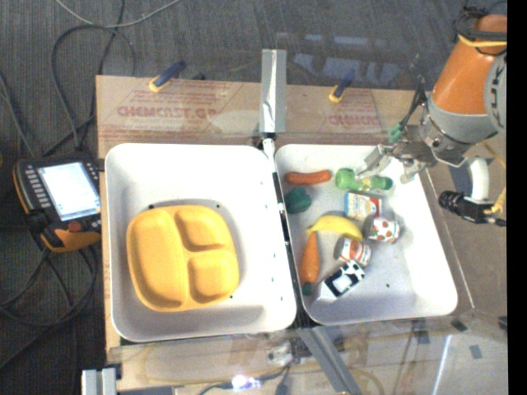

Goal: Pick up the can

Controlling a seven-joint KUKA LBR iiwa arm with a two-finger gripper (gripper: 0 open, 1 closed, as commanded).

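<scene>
The can (381,230), silver with red and white markings, lies on its side in the right part of the right bin (428,290). It rests next to a banana (336,225) and just below a small carton (362,204). My gripper (390,163) hangs over the bin's far right corner, above and a little to the right of a green object (362,179). Its fingers stand open with nothing between them. The gripper is well apart from the can, farther back in the bin.
The right bin also holds a sausage (309,177), a dark green piece (298,197), a carrot (310,257), a small red-and-white container (352,252) and a black-and-white item (343,280). A yellow divided tray (183,257) sits in the left bin (123,171).
</scene>
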